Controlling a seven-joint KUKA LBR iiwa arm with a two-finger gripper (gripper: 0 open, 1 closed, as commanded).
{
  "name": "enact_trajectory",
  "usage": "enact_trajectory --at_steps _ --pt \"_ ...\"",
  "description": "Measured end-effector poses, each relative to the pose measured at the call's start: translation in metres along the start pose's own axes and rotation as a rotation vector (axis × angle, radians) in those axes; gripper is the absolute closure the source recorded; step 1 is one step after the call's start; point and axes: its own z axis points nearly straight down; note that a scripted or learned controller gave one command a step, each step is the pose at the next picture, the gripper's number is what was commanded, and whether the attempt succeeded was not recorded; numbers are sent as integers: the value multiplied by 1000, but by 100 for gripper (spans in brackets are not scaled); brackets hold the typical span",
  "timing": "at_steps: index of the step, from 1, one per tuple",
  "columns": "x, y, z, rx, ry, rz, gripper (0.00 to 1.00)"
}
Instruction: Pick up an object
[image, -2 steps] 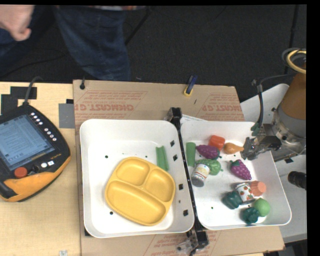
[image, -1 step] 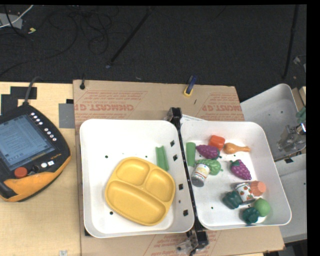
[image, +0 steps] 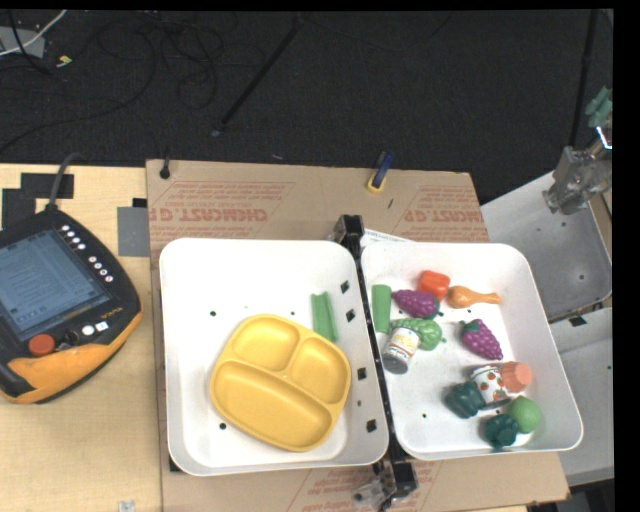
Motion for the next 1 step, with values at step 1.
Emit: enact_trajectory --at_steps 1 --pt "107 -11 62 22 3 -5 100"
